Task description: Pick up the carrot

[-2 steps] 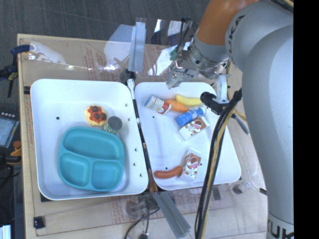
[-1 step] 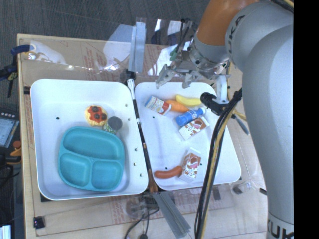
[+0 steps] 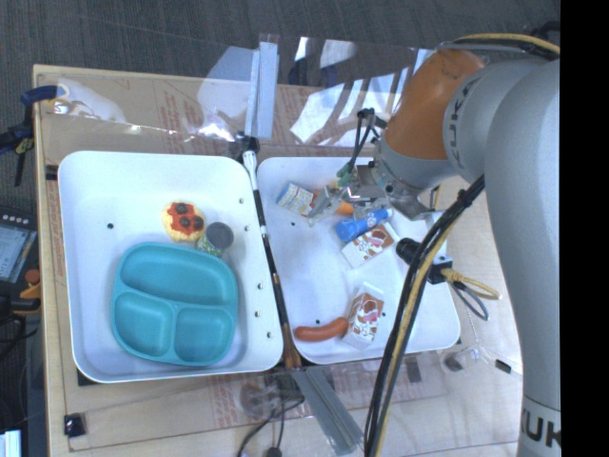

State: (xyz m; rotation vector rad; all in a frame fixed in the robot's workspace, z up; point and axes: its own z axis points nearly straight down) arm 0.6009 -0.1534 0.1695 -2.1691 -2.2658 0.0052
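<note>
Lying at the right bin's point(image 3: 433, 336) near edge, the carrot point(image 3: 322, 330) is left untouched; the hand point(image 3: 354, 193) is poised far off, its state not discernible, suggesting approach is pending.

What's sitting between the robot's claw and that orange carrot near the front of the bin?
In the camera view, between the gripper and the carrot lie a blue object and a small carton, then bare bin floor.
</note>
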